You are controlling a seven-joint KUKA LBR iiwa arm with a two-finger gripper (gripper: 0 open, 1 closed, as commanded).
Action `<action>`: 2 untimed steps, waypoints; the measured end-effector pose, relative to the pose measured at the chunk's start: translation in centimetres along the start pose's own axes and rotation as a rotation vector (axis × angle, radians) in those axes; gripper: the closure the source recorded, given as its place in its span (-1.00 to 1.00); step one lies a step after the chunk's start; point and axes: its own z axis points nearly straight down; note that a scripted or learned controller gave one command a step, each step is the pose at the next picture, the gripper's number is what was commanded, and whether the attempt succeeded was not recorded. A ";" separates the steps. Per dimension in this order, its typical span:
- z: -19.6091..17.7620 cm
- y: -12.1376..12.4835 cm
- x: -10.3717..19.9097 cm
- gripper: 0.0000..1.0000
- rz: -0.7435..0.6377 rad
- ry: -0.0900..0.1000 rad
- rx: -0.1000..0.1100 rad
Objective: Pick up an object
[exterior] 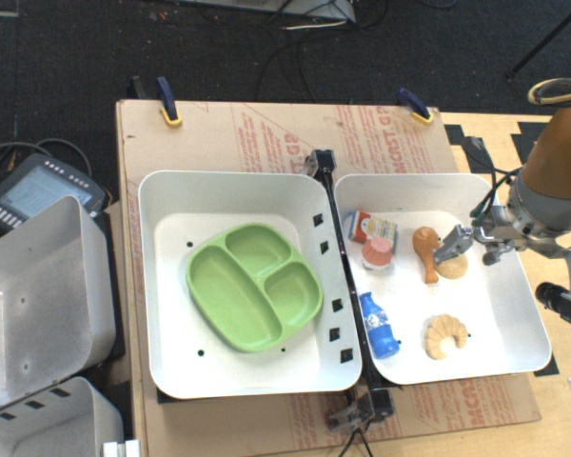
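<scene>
Croissant (445,336) and blue bottle (378,326) lie along the right bin's (514,293) front edge. Gripper (454,248) hovers at the drumstick (430,251) near the right wall, fingers parted, nothing held; pickup remains undone.

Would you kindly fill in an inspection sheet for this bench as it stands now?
Surface: cardboard-covered bench bearing left bin and right bin.
Job's things: in the right bin, drumstick toy, croissant toy, blue bottle, red-and-white carton.
Clutter: green divided plate in the left bin.
Grippers: gripper beside the drumstick toy; hold not discernible.
Cables: black cables on the floor beyond the bench.
Surroundings: clamps at the far edge, grey containers at left.
</scene>
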 end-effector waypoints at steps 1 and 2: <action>5.0 -1.0 -0.1 -1.00 0.001 0.000 0.001; 3.7 -0.8 -0.1 1.00 0.002 -0.001 -0.004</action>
